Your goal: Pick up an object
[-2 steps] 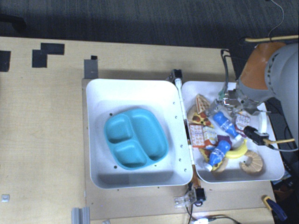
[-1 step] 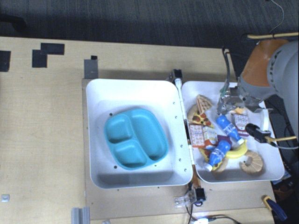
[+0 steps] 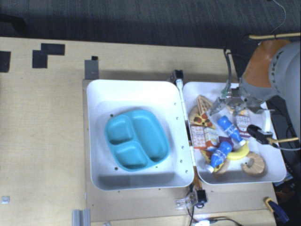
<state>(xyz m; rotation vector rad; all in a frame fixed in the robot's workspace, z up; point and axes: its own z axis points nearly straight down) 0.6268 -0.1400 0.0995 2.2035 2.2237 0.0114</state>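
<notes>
The hand [image 3: 229, 103] hangs over the far part of the right bin [image 3: 277, 175]; whether it is open or closed cannot be told, and nothing shows between its tips. Just beside it toward the bin's middle lies a blue bottle [image 3: 229, 129], with a pizza slice [image 3: 202, 113] toward the left bin, a yellow banana [image 3: 240, 153] and a second blue bottle [image 3: 219, 155] nearer, and a round bagel [image 3: 254, 164] beside the banana. The left bin [image 3: 96, 173] holds a blue divided tray [image 3: 136, 139] on the desk [image 3: 42, 140].
</notes>
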